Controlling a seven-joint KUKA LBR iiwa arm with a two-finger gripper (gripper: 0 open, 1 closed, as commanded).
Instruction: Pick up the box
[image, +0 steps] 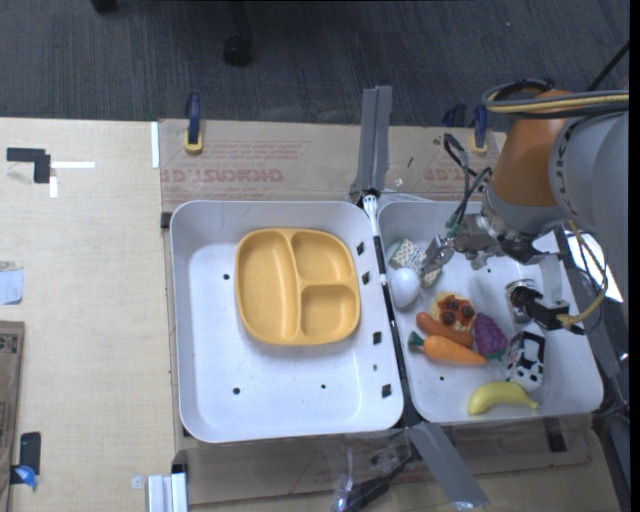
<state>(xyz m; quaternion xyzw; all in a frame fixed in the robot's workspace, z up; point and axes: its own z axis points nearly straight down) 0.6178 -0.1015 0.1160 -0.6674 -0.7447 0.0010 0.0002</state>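
hand (437, 258) is down low in the right bin (580, 400), upper left part of it, coming off the grey arm (590, 170) w/ the orange band that fills the upper right of the frame. can't tell if it's wide or narrow from this angle, it's just a dark metal clump. right beside it on the left is a small patterned box (405, 252), looks like it's touching or nearly touching the hand, hard to say which. just below the box there's a white egg-shaped thing (403, 287) up against the bin's left wall. mid bin: a lil pizza toy (455, 310), a carrot (447, 349), a purple veg (489, 335). lower right of the bin has a banana (500, 398) and a black n white cow-pattern thing (526, 360). left bin (200, 400) has a yellow divided plate (297, 286) sitting upper middle. both bins sit on cardboard on the wood tabletop (80, 300).
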